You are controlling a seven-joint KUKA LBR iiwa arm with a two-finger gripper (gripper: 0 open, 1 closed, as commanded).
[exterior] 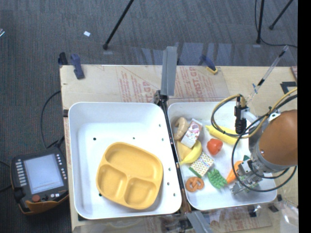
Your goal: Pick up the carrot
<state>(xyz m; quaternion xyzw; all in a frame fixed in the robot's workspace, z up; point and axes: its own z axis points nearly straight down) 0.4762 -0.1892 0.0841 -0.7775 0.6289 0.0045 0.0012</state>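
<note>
The carrot (233,172) is a small orange piece lying near the right side of the right bin (214,205), with its right end hidden under the arm's wrist. My gripper (242,182) hangs low over the bin's right front part, right beside the carrot and partly over it. The orange-banded arm comes in from the right above it. I cannot tell whether the gripper touches the carrot.
Left of the carrot lie a green leafy piece (216,177), a pretzel (195,183), a checkered box (201,165), a tomato (214,146), two bananas (192,152) (221,134), a small carton (193,132) and a bagel (181,125). The left bin (82,130) holds a yellow divided tray (129,174).
</note>
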